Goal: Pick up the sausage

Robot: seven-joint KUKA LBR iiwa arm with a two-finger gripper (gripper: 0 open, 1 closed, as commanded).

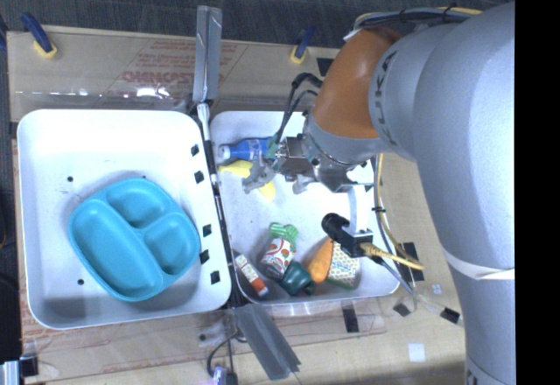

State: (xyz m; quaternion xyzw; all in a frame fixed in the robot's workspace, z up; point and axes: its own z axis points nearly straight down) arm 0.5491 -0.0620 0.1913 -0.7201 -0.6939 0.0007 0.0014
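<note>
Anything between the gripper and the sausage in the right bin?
Nothing visible. The gripper hangs over a yellow toy; the sausage lies by the bin wall, bare floor between. A carton sits close beside it.

Small reddish sausage [249, 275] lies slantwise by the right bin's [385, 283] front-left corner.
</note>
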